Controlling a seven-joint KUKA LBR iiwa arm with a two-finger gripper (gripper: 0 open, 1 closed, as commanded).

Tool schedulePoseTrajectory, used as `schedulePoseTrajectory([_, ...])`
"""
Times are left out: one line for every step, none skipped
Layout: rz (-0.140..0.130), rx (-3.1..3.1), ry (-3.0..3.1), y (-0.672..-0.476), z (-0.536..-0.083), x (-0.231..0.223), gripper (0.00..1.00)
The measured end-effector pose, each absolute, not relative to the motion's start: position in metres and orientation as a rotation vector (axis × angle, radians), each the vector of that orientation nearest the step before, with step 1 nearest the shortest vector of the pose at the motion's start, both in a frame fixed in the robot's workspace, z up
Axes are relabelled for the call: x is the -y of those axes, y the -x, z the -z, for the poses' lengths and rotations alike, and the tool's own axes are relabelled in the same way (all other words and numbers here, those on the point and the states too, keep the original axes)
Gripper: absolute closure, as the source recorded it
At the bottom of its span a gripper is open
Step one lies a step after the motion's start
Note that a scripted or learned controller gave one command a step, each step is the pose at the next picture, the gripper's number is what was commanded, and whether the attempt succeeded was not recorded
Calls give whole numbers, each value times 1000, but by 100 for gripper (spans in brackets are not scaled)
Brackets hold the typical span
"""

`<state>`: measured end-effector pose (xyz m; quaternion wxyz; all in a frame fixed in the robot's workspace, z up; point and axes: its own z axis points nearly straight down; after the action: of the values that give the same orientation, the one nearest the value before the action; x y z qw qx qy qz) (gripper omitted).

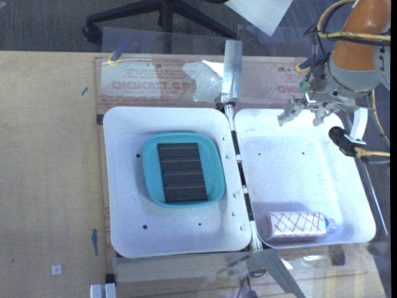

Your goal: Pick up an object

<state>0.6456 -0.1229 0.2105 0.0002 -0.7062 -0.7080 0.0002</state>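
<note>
Hovering open-fingered, gripper (302,112) at one o'clock, eyeing light, crinkly, slippery packet (296,223) at five o'clock, likely best pinched across its short sides.

Even, bright overhead light is cast. The white bins (124,241) are slightly overexposed, most strongly just below the gripper (303,113). Soft shadows are seen; overall focus is mildly blurred.

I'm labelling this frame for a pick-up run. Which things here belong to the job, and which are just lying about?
Job:
gripper, over the right bin's far end
blue tray with a dark insert, left bin
red-checked packet, right bin, near edge

Lying about:
office chair base
clear plastic sheet beyond the bins
</note>
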Motion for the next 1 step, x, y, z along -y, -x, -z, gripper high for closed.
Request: schedulePoseTrajectory([-2,1923,2481,-580,-219,122,0])
